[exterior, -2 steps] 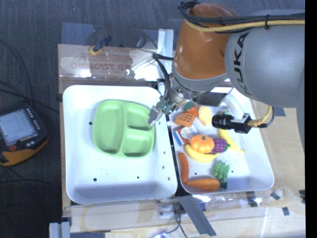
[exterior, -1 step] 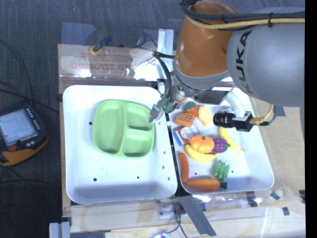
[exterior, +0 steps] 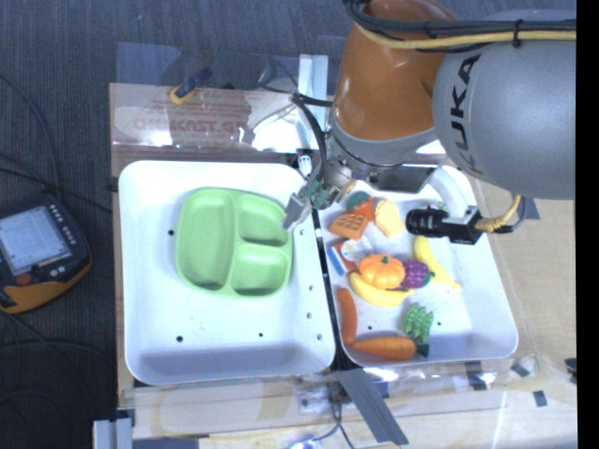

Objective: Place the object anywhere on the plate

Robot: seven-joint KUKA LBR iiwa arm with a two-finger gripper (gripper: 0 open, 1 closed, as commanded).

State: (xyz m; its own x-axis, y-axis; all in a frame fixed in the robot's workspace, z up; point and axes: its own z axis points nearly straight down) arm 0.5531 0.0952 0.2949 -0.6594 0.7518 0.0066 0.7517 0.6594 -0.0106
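trouble looks likeliest at the divide between the bins. gripper (exterior: 301, 204) hangs just over the right rim of the left bin (exterior: 150, 344), beside the far right corner of the green plate (exterior: 232, 241). from where i stand i cannot tell how its jaws are set or whether anything is caught there. toy food, with a pumpkin (exterior: 382, 271), bananas (exterior: 372, 293) and a carrot (exterior: 384, 347), lies in the right bin (exterior: 496, 330). if it carries something, a release this close to the plate edge could drop it off the plate; if it carries nothing, the placing is wasted.
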